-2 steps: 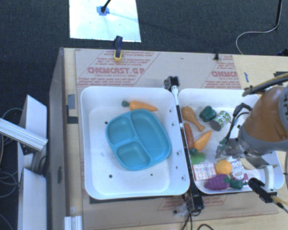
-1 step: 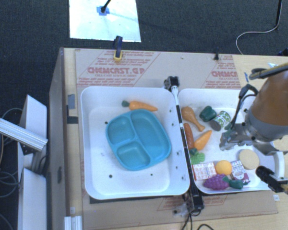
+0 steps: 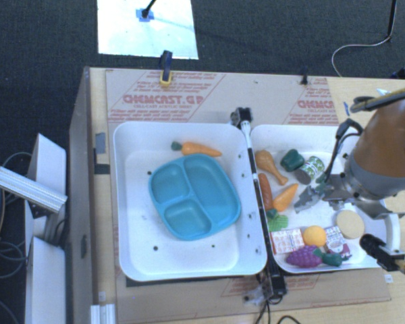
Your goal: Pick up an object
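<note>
- You can read "CHEMCAST GP" in red on the brown sheet [image 3: 163,100] behind the left bin.
- The same red print repeats behind the right bin [image 3: 317,103], where you can make out only part of it.
- Labels on the small packets [image 3: 287,239] are too blurred for you to read.

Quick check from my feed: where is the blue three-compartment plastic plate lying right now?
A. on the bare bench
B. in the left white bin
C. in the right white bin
B: the blue three-compartment plastic plate lies flat in the left white bin, just below an orange toy carrot.
</note>
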You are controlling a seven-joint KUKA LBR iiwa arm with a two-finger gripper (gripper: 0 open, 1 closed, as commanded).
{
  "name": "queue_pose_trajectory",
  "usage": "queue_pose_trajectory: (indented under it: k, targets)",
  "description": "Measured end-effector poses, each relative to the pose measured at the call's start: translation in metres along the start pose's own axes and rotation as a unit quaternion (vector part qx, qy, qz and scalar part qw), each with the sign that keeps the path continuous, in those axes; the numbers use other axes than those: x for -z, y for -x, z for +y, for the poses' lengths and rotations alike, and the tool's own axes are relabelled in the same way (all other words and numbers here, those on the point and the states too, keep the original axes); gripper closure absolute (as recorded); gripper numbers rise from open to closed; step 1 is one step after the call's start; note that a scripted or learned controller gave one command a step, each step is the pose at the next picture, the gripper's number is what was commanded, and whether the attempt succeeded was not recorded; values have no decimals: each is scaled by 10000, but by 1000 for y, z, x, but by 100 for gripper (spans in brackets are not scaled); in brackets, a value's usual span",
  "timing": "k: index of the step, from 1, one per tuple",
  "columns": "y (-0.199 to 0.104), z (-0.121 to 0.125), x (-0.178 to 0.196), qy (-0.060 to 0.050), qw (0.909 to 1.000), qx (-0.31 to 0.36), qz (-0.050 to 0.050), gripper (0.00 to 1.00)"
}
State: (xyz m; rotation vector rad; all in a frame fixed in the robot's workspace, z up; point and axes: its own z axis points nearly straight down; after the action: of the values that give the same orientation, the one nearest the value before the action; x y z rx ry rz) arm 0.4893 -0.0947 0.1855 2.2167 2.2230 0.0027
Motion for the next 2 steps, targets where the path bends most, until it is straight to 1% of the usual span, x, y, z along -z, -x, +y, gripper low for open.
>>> queue_pose_trajectory:
  k: [1, 2]
  targets:
    - [8, -2, -99, 9, 10000, -12, -7, 0]
    - [0, 72, -96, 16, 10000, 1, -10, 0]
